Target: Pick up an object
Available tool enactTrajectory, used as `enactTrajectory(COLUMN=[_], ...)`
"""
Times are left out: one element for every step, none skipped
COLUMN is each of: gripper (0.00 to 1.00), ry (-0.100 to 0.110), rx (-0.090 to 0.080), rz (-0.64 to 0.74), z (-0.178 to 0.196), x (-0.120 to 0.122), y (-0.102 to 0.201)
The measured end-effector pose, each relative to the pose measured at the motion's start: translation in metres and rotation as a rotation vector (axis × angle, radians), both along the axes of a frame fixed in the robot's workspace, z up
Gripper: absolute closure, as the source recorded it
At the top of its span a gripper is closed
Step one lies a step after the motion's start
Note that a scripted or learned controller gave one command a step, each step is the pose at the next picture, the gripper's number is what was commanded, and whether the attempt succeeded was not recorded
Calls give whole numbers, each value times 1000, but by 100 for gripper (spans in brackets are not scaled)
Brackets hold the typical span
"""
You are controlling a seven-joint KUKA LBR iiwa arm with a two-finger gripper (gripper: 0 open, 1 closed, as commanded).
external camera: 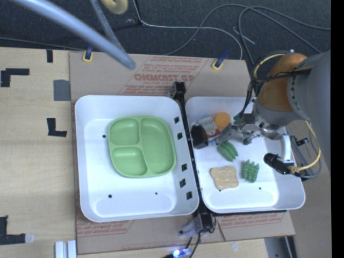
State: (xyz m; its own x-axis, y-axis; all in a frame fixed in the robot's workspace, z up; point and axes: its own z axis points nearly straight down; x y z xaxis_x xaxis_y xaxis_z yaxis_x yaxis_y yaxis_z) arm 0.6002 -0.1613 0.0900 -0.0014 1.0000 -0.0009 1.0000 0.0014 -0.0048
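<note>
Objects for the picking lie scattered in the right bin (293,200), in the right half of the frame. An orange ball (222,119) sits near that bin's upper left corner, a black and red item (200,134) just left of it against the dividing wall. Below them a dark green vegetable piece (228,150) rests near the bin's middle, with a tan slice of toast (223,177) lower down and a small spiky green piece (250,171) just right of the toast.

The gripper (240,130) hangs low over the upper middle of this bin, between the orange ball and the dark green vegetable piece, its metal tip very near both. Whether it is spread or pressed together I cannot tell at this angle, and nothing is visibly caught in it.

By my reading the step in hand is the descent or the close on a target, most likely the vegetable piece or the ball; no lift has begun. The next move calls for settling squarely over one item, since neighbours crowd close and a nudge could roll the ball away.

To the left, the other bin (86,160) holds a light green divided plate (142,145), well apart from the work.
</note>
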Motion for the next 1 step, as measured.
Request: enactTrajectory(gripper=[100], ry=[0], rx=[1], rz=[1], z=[12], x=[0], y=[1])
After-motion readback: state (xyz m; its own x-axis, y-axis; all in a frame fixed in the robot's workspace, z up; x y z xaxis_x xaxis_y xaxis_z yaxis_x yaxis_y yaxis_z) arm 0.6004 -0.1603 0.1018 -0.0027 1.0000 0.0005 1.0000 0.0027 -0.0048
